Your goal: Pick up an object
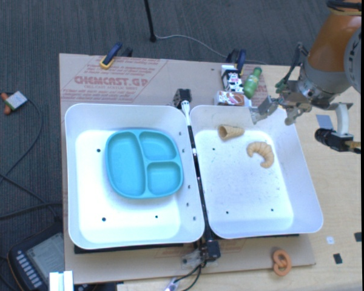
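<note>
Above the far right corner of the right bin (303, 193), the end effector (274, 109) hangs with its 2 fingers spread apart and nothing between them. Inside that bin lie 2 candidates for the pick: a small cone-shaped pastry (230, 131) near the bin's far wall, and a croissant (261, 153) a little nearer the bin's middle, well apart from the cone. Beside the right bin, the left bin (79, 180) holds a blue divided plate (144, 163).

Neither pastry sits beneath the fingers now, so I judge the approach is not yet lined up. Several risks follow. A descent from this spot could land on the bin's rim rather than its floor. Both pastries are curved and small, so fingers closing off-centre may nudge one aside or pinch only a tip. The cone lies close to the far wall, which may block 1 finger from getting round it.
</note>
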Action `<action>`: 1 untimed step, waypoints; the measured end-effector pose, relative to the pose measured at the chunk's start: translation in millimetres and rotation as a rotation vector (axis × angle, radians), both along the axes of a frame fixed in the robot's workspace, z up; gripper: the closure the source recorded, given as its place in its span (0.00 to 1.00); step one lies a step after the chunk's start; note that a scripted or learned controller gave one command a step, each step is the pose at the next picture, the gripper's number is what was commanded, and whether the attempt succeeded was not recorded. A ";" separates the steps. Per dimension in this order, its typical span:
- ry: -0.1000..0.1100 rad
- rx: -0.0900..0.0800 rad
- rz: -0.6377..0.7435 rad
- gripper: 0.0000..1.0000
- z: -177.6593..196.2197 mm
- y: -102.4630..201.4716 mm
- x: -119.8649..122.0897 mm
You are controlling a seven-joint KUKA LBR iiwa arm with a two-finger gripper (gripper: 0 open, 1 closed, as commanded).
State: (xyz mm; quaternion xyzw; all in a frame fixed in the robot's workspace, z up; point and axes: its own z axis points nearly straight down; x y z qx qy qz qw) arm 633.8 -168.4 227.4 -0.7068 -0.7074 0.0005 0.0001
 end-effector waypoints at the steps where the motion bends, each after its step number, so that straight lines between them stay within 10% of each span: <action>1: -0.015 -0.004 0.001 0.00 -125.8 22.9 -6.4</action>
